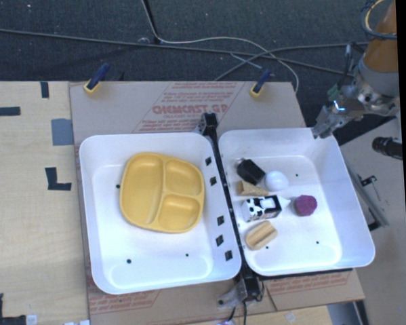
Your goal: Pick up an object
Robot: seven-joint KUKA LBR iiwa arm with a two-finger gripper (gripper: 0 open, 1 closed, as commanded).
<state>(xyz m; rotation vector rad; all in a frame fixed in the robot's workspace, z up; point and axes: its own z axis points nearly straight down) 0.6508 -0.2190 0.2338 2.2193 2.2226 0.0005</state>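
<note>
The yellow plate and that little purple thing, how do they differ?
The yellow plate is broad, flat and split into three compartments; the purple object is small, roundish and undivided. The plate lies by itself in the left bin; the purple object sits in the right bin, with other small items nearby. Both rest untouched, with the gripper up at the right bin's far corner.

We see a grey arm (378, 68) with an orange band (near the top corner) above a metallic, cable-strung gripper (326, 123).

Cardboard sheet (186, 105) with red print lies under both bins, held by two yellow-blue clamps (97, 78) (260, 83) at its far edge. Black cables (183, 40) cross the dark floor (61, 37) beyond the desk (29, 222).
</note>
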